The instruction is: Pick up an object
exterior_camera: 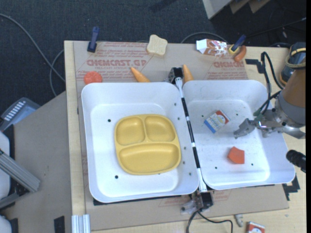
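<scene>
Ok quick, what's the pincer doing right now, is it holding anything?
Pincer: over the right bin, nothing visibly held; open or shut cannot be told. It is between the small carton and the orange block.

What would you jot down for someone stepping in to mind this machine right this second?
Gripper: over the right bin, nothing seen between its fingers; open or shut unclear.
Things: small carton and orange block lie loose in the right bin, apart from each other. Yellow divided plate sits in the left bin.
Done: nothing picked up yet.
Left: close on one object and lift it; the carton looks nearest.
</scene>
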You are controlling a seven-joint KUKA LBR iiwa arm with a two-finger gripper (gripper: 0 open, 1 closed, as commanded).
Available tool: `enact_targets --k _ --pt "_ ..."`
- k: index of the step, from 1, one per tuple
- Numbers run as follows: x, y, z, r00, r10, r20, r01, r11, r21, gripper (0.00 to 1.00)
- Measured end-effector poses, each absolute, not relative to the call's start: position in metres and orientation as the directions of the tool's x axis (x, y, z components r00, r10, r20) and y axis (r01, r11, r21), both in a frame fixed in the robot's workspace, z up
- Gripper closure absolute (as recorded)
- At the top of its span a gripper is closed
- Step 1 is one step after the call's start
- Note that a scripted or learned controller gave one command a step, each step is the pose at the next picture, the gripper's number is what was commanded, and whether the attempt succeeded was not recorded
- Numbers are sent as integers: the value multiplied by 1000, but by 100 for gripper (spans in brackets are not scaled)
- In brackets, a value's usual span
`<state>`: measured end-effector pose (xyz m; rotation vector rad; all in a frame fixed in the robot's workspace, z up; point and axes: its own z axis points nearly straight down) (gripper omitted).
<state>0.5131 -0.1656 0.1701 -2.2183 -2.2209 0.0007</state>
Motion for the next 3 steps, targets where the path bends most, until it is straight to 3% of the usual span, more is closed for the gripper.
enact_targets --k 1,2,3 --pt "486 -135 84 0 1000 0 1000 0 0 0" --pt "486 -135 94 1 1000 -1 1000 -1 1 100" --pt "518 -47 185 -1 1000 1 1000 1 0 100"
